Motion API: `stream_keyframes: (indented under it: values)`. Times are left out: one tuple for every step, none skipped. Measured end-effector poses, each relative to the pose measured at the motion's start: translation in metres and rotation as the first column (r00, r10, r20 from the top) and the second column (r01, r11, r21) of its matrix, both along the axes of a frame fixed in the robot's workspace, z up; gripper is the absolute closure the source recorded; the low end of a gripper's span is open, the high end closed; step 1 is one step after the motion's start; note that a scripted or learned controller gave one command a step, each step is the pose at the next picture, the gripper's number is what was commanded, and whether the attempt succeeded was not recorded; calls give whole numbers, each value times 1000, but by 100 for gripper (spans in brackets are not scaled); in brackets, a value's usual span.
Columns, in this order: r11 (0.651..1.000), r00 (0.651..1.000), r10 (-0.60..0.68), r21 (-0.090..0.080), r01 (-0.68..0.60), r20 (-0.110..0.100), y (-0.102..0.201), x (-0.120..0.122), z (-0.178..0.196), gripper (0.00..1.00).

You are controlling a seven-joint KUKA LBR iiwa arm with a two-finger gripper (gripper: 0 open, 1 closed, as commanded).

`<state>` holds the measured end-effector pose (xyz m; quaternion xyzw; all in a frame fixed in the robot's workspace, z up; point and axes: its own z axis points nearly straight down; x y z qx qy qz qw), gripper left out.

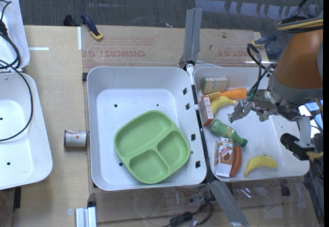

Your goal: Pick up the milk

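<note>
**binwatcher:** What could go wrong here? Working down by size: the right bin is packed around the green bottle, so not much room is left. The arm is reached in from the far-right side of that bottle. The hand is hung just up and to the right of it, not over the target.

**gripfail_22:** How far open the hand is can't be told from this angle, tbh. Nothing is seen gripped in it either.

**binwatcher:** Agreed. The milk is taken to be the white carton lying flat just on the near side of the green bottle, with its top end almost touched by the bottle's base. That's the first risk: if the hand is brought straight down where it's parked, the bottle gets grabbed or knocked instead.

**gripfail_22:** Then there's the sausage, pressed along the carton's right side, also near side of the bottle. If the carton is closed on across its width, the sausage could be pinched along with it, or the carton could be shoved against the bin wall.

**binwatcher:** Also, a flat carton probably gives little to bite on, so a slip-out is likely if it's only caught by an edge.

**gripfail_22:** And the red carton, up-left of the bottle, could be mistaken for the milk. The yellow banana, well to the bottle's lower right, is judged harmless.
</note>
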<state>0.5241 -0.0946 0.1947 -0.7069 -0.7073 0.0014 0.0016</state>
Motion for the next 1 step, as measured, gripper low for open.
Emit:
stream_keyframes:
  values:
    - [1000, 999, -31, -3, 31, 14, -12, -23, -79, 0]
